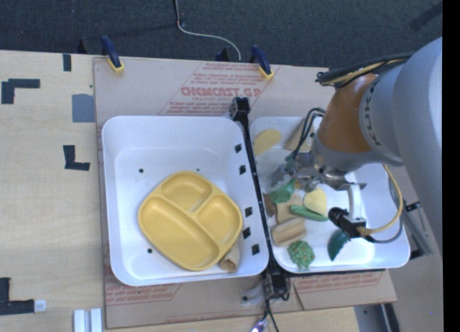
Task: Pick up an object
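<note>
Caught the claw (296,172) low over the right bin (392,255), a short way right of the black seam (249,172) between the bins. Could not tell how far open, nor make out anything in its hold.

Found the nearest candidate just beneath: a green piece (281,194), close to the right of the seam. Judged it toy food: light, stiff, smooth enough to slip, hardly fragile. Best taken across the narrow middle, squarely, away from the neighbours crowding it.

Moved outward and counted. One yellow wedge (315,200) further right of the seam, touching or nearly touching one green pod (307,213). Two tan rolls (287,232) stacked close by the seam, below the green piece. One broccoli floret (302,253) lower again, near the seam's bottom end; knobbly, so probably the easiest to grip. One dark green piece (336,244) well right of the seam. One pale yellow piece (267,139) up near the seam's top, apart from the heap. Made that eight loose pieces or so, with the tally unsure inside the heap.

Crossed the seam: one yellow divided tray (190,219) lying flat in the left bin (115,180), with one tan scrap (230,262) peeking from under the corner nearest the seam. Judged the tray too wide and flat for an easy pinch, except at the rim.

Two bins in all, and two blue clamps (111,54) at the surface's (43,180) far edge.
</note>
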Controlling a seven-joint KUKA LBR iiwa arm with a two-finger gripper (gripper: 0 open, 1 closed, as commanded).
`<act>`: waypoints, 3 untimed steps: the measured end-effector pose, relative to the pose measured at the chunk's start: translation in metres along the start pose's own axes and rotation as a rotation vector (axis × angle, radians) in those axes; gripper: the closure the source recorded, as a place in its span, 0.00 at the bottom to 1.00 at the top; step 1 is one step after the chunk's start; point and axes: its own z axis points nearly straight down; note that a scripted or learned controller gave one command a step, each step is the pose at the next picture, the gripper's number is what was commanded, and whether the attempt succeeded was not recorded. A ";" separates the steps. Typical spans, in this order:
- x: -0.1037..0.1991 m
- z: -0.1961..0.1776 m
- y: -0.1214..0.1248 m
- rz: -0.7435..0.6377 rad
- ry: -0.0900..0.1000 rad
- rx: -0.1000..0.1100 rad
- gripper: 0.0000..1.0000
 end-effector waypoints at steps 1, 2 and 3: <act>0.005 -0.011 0.006 -0.006 0.010 -0.001 1.00; 0.004 -0.007 0.002 -0.005 0.008 0.009 0.00; -0.021 0.002 0.072 -0.006 0.004 0.008 0.00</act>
